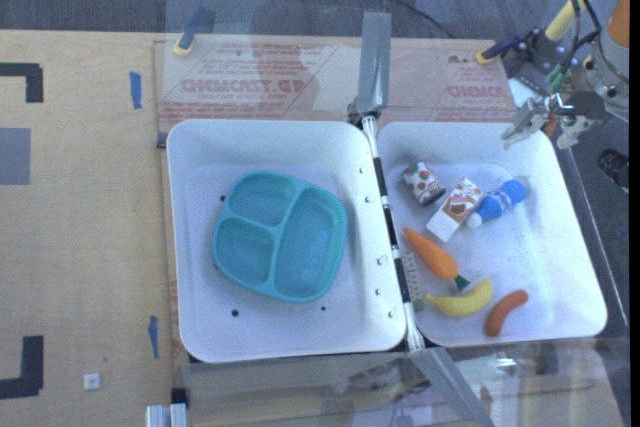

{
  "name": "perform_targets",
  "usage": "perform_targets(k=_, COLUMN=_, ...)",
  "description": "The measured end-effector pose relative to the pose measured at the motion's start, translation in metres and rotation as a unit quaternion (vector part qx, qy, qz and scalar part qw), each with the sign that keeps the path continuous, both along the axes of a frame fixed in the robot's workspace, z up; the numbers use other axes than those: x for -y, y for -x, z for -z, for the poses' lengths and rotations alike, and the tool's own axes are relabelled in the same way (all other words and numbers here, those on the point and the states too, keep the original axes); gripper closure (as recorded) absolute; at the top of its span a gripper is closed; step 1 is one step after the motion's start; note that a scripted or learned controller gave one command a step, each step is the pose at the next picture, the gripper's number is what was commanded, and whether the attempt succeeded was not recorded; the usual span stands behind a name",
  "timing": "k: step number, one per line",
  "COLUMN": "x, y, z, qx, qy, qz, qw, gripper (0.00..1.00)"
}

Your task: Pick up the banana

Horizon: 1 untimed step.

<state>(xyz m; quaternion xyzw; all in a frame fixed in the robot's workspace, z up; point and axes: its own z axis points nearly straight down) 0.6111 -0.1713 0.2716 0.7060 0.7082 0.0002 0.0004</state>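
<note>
Hovering at the right bin's far corner, jaws slightly parted and holding nothing; banana lies well apart below-left, awaiting approach.

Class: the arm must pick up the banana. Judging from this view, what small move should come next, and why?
Probably carry the gripper from the right bin's far corner toward the near edge, over the banana. It hangs far from the banana, which lies between the carrot and sausage.

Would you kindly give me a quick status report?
Gripper above right bin's far corner. Banana near front, untouched. Carrot touching it.
</note>
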Motion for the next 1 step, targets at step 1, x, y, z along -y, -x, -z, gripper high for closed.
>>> perform_targets(k=1, x=-0.0716, y=-0.0566, z=0.0581, qx=0.001, qy=0.0004, qz=-0.063, qw=0.9980, gripper=0.00)
